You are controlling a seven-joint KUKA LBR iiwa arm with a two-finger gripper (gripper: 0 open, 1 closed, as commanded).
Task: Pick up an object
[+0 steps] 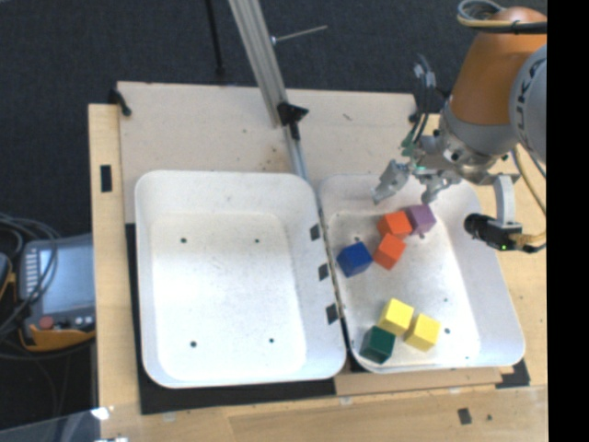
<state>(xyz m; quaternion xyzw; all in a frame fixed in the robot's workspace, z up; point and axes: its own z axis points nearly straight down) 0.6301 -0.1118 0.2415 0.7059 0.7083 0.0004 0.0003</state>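
Seven blocks sit in the right bin [479, 274]: two orange [398, 222] [390, 250], two yellow [398, 316] [424, 331], one purple [421, 217], one blue [353, 258], one green [377, 343]. The hand [411, 184] hangs spread at upper right, pinching nothing, just above the purple and orange blocks.

The arm [497, 72] runs off the upper right of the frame, so its base is out of sight. The aluminium mast [262, 53] is cut by the top edge. At the left edge a screened device [55, 288] and cables [11, 238] are cropped. The purple block [421, 217] sits partly behind an orange block [398, 223], near the gripper [411, 187], whose fingertips are too small to read. The green block [377, 343] hides a corner of a yellow block [398, 317].
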